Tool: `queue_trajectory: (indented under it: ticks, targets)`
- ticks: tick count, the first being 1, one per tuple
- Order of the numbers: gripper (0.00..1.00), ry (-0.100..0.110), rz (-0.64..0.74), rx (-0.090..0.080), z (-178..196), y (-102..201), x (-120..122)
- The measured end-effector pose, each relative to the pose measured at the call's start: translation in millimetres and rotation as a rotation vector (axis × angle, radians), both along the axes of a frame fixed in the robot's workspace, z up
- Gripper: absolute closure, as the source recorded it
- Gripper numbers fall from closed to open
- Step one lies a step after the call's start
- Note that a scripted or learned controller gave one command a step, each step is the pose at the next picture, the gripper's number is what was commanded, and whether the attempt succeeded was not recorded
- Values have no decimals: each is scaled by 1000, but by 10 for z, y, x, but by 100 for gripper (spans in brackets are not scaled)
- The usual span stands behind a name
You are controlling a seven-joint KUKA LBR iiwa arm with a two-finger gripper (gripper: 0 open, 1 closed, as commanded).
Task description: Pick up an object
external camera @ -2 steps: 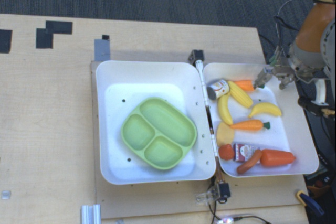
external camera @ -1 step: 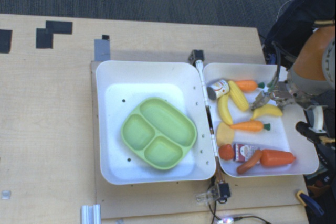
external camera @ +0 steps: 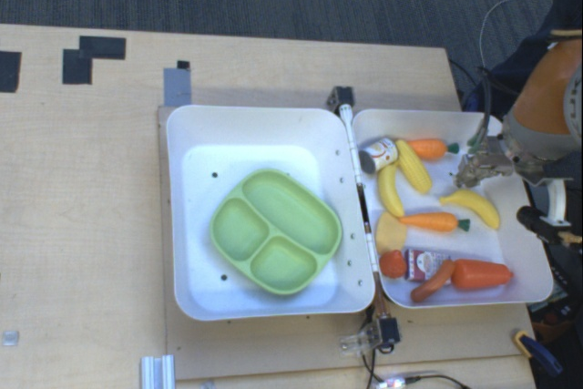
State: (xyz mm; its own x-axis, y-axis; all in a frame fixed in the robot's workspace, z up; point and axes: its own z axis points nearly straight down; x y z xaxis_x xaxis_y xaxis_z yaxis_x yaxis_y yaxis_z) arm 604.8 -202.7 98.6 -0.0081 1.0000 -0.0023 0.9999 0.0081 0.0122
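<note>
**Gripper low over the right bin, nothing held yet**

On the desk (external camera: 82,196) we see two white bins side by side. Largest is the left bin (external camera: 196,196), carrying a green divided plate (external camera: 276,230). Next, the right bin (external camera: 528,282) holds the candidates for picking: a red pepper (external camera: 481,273), a carrot (external camera: 430,220), a second carrot (external camera: 424,148), three bananas (external camera: 474,207) and a small can (external camera: 377,154).

The gripper (external camera: 479,167) hangs just above the bin's far right part, near the rightmost banana. We judge a good grasp needs the descent centred across that banana's narrow width, clear of the carrot beside it.

Whether the gripper is spread or closed, we cannot tell; its tips blur into the bin's white. The arm's upper part is cut off at the frame edge.
</note>
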Motion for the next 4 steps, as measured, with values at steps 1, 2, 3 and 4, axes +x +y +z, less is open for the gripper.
queue_trajectory:
  ticks: [1, 2, 3, 4]
  targets:
    - [100, 3, -6, 0, -110, -38, -409]
    - [100, 5, -2, 1, 382, -26, 358]
    - [100, 19, -2, 2, -141, -39, 627]
    - [100, 8, -4, 1, -128, -29, 372]
